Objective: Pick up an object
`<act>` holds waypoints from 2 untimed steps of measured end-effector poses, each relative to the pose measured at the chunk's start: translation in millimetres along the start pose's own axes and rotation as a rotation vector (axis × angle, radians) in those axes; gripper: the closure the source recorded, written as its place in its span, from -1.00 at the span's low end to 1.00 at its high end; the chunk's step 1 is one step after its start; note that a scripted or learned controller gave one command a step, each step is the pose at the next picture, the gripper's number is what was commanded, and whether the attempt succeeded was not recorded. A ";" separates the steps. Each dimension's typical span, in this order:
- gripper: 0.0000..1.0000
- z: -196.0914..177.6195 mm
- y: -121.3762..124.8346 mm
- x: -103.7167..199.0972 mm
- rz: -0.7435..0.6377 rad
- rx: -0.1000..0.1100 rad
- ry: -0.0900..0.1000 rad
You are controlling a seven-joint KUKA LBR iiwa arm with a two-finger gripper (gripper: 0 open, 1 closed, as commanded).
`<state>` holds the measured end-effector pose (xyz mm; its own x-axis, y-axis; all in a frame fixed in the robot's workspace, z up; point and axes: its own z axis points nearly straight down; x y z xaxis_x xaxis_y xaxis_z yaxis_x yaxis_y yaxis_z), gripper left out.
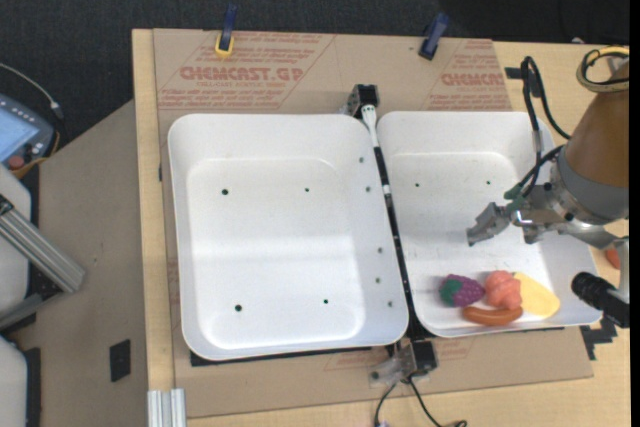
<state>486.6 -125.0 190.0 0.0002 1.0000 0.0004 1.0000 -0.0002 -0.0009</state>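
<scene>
My claw is hanging in the right bin with nothing between its fingers, and I cannot tell whether they are apart or together. The toys are huddling at my six o'clock: purple grapes, an orange lump, a red sausage and a yellow piece, all touching. I am risking nudging neighbours or catching the near wall, which is crowding them.
</scene>
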 end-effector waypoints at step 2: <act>-1.00 -302.3 -6.6 97.4 -0.007 -0.021 0.000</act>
<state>480.4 -27.8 492.4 -0.0071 1.0000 0.0000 0.9998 0.0071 0.0204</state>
